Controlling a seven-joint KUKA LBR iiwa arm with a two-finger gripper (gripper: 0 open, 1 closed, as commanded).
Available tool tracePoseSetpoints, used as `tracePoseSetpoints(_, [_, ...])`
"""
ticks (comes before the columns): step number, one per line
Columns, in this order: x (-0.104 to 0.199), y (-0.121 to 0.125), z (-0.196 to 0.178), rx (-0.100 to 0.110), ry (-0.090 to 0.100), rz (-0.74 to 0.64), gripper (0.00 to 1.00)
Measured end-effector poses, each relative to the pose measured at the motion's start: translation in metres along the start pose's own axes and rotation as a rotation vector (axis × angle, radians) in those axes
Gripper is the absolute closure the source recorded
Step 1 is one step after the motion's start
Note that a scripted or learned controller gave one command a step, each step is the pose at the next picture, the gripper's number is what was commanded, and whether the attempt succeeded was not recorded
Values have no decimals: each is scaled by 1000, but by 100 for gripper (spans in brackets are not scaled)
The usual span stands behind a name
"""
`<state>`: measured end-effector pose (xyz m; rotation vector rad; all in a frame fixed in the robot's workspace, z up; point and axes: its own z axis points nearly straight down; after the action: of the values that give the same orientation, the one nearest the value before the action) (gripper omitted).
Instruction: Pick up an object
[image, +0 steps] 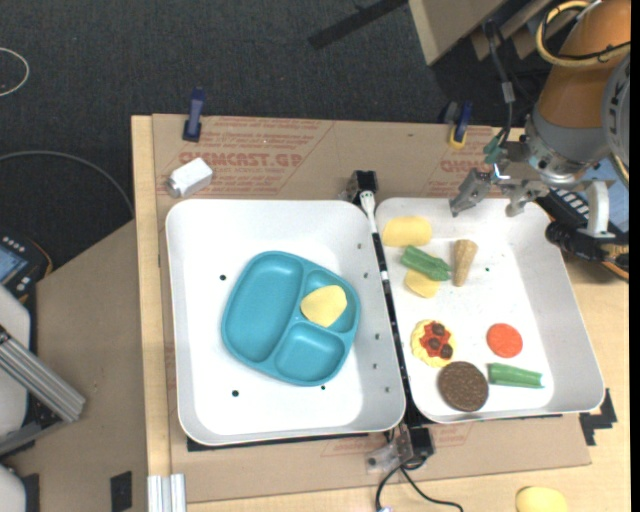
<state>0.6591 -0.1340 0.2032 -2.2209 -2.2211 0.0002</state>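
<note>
1. Two-finger gripper (490, 192) hovering over the far edge of the right shallow white bin (570, 300), fingers spread apart, nothing between them.
2. Nearest candidates just below and in front of it: a tan cone-shaped toy (464, 261) lying roughly upright in the view, a rounded yellow lump of play food (406, 232), a green pea-pod-shaped piece (427, 264) resting across a smaller yellow piece (421, 286).
3. Further toward the near edge of the same bin: a yellow pizza-like disc with red dots (433, 341), a flat orange-red round slice (505, 340), a dark brown round cookie-like disc (463, 385), a second green bean-shaped piece (515, 376).
4. Left shallow white bin (200, 380) holding a teal divided plastic plate (262, 310) with a pale yellow oval piece (324, 304) in one compartment.
5. Likely all light, stiff, smooth plastic; prone to slipping or skidding on the bin floor if nudged, unlikely to break.
6. Best bet judged to be the tan cone: closest, standing clear of its neighbours, narrow enough to pinch across its sides near the wider middle, not the tapered tip.
7. Flat discs judged poor choices: too low for fingers to get beneath the edges.
</note>
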Motion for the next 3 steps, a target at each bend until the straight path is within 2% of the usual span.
tracePoseSetpoints(1, [49,-72,20,8,4,-3,0])
tracePoseSetpoints(2, [25,-41,118,-3,-5,2,0])
tracePoseSetpoints(3, [27,-42,107,-3,-1,1,100])
